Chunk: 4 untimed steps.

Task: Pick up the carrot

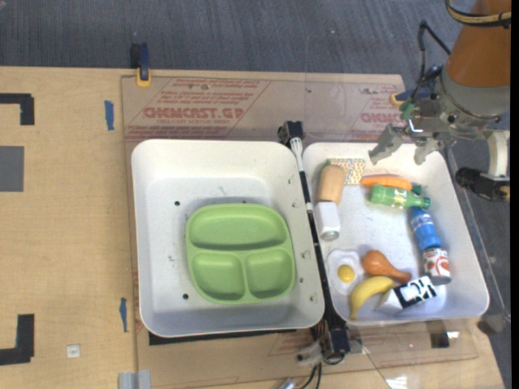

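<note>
A green tray (239,252) lay in the left bin (154,217). In the right bin (466,241), the carrot (386,181) lay near the far edge, just beyond a green bottle (393,197). The claw (403,144) hung spread above the far rim, pinching nothing.

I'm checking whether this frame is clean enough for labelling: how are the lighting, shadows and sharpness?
Camera view: even, soft light; faint shadows under the green tray and along the right bin's rim; the carrot and banana read clearly; the gripper is slightly soft; small label text is unreadable.
</note>
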Tool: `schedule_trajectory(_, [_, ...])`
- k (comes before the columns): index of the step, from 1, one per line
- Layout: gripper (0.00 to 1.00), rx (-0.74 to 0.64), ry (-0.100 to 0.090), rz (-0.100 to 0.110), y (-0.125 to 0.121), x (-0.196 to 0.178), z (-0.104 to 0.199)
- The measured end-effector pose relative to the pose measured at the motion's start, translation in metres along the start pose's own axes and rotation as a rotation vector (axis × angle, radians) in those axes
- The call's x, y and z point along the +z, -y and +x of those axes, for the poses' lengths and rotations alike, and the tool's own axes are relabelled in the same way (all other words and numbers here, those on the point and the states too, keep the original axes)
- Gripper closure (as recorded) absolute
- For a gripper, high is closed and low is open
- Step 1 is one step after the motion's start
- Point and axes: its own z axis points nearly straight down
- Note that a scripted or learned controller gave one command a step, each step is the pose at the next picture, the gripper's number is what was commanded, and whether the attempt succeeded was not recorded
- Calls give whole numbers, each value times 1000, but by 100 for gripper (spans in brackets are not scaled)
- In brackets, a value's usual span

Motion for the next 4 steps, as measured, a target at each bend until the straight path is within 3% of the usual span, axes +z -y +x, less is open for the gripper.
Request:
schedule_trajectory(1, [0,41,2,-11,-23,157,-19])
schedule_trajectory(2, [0,306,-16,38,-43,172,-52])
schedule_trajectory(3, [0,541,-15,-2,-7,171,-91])
schedule_trajectory(4, [100,535,-5,-5,-7,160,-92])
